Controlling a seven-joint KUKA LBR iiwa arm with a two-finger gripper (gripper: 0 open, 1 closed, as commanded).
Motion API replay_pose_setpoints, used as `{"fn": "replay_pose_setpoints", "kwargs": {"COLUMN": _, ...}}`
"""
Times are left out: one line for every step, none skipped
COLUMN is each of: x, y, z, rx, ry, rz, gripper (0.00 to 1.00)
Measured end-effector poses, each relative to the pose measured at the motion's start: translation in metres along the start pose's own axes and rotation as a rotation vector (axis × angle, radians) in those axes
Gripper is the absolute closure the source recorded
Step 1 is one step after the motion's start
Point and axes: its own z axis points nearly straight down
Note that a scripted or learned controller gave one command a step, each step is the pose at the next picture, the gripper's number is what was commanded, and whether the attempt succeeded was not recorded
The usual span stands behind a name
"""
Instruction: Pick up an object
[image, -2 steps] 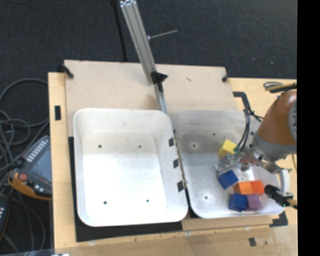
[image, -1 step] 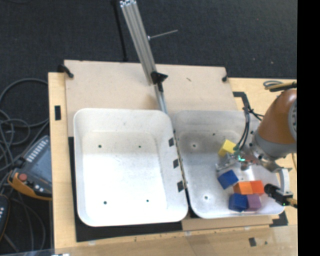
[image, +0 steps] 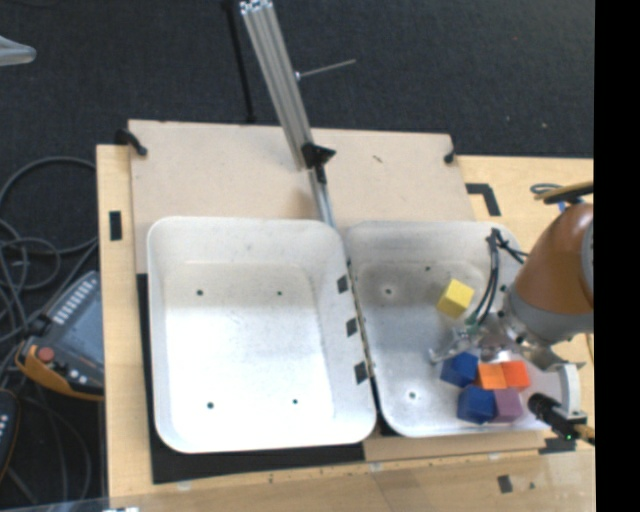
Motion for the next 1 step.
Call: {"fn": "replay_pose_setpoints", "kwargs": {"x": 0.0028, "y": -0.0196, "z": -0.0003, "rx": -0.004, "ry": -0.002, "rz": -0.001, "gripper": 0.00}}
